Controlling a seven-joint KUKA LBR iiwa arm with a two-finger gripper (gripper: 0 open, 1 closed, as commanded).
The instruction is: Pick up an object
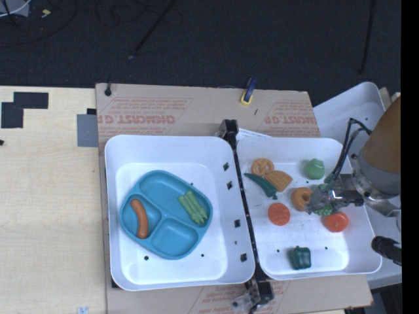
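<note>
— What's laid out, counting from the left?

— Two shallow white bins on the tabletop (pixel 46 195). The left bin (pixel 118 156) holds one blue compartment tray (pixel 163 237); in it lie one orange toy sausage (pixel 139 217) and one bunch of green toy beans (pixel 194 207), in separate compartments. The right bin (pixel 288 268) holds eight toys: one tan pretzel piece (pixel 262 167), one dark green pepper strip (pixel 260 184), one orange wedge (pixel 282 178), one round red tomato (pixel 279 214), one dark green bell pepper (pixel 300 258), one orange ring (pixel 301 198), one light green round fruit (pixel 314 169) and one red-orange round fruit (pixel 336 222).

— Any room to move?

— White floor lies open around the tray, and along the right bin's near edge beside the bell pepper.

— And your arm?

— I reach in from the right, low over the right bin. My pincer (pixel 323 201) sits just beside the orange ring, above the red-orange fruit; something dark green is at its tip, but I cannot tell whether my fingers are spread or closed.
</note>
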